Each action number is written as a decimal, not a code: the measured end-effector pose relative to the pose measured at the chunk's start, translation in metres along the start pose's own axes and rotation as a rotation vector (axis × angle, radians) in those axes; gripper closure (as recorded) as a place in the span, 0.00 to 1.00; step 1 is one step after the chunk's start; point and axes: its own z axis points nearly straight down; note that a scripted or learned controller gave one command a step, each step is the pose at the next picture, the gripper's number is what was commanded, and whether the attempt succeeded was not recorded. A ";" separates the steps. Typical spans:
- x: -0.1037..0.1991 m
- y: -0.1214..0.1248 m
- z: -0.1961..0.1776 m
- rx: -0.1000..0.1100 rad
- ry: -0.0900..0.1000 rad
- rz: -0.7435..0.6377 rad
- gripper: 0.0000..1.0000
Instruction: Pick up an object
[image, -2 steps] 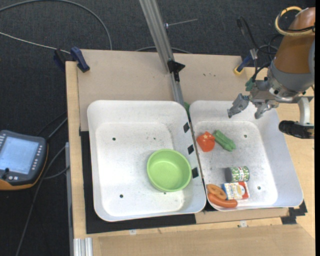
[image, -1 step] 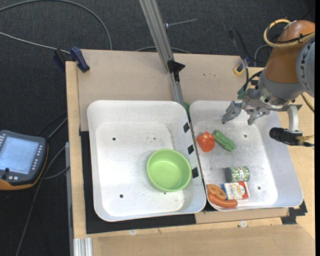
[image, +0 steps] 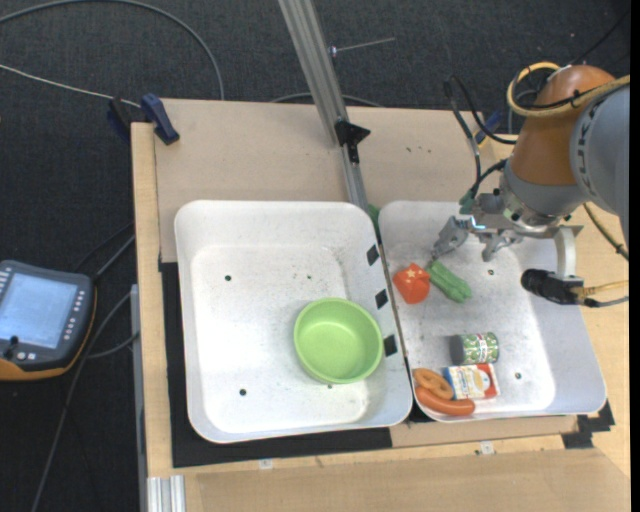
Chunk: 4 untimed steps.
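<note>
Your gripper (image: 470, 240) hangs over the far part of the right bin (image: 560, 370), its two fingers (image: 446, 240) spread apart with nothing between them. The left finger reaches down toward a green pepper-like piece (image: 450, 282), which lies just near of the fingertip; you cannot tell from this angle whether they touch. Right beside that green piece, on its left, sits a red strawberry-like object (image: 411, 284), close against the bin's left wall.

Nearer to you in the same bin you have a small can with a green label (image: 475, 348) lying on its side, and just near of it a small carton (image: 472, 381) with a red and orange sausage-shaped toy (image: 436, 392) at the bin's near-left corner.

The left bin (image: 210, 300) holds a green bowl (image: 337, 341), upright, toward its near-right side. On the bench's left, off the board, rests a handheld pendant with a screen (image: 40, 318).
</note>
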 end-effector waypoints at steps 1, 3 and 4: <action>0.000 -0.001 0.045 0.001 0.000 0.000 0.00; -0.007 -0.001 -0.014 -0.006 -0.001 0.000 1.00; -0.011 0.002 -0.057 -0.007 -0.001 0.000 1.00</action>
